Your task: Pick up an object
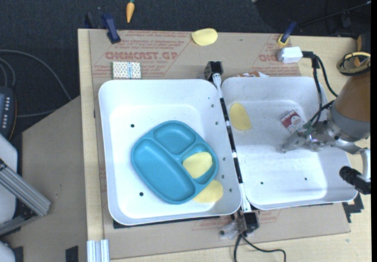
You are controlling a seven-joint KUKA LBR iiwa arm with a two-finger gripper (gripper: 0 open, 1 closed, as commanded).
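The hand (pixel 290 142) hung low in the right bin (pixel 277 196), its state I couldn't tell, just beside the small red object (pixel 290 119), and needed squaring over it before descending.

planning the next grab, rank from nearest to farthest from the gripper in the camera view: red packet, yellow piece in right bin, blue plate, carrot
1. Red packet, in the right bin, just beside the gripper.
2. Yellow piece, at the right bin's left side.
3. Blue plate, in the left bin.
4. Carrot, on the dark floor beyond the bench's far left corner.
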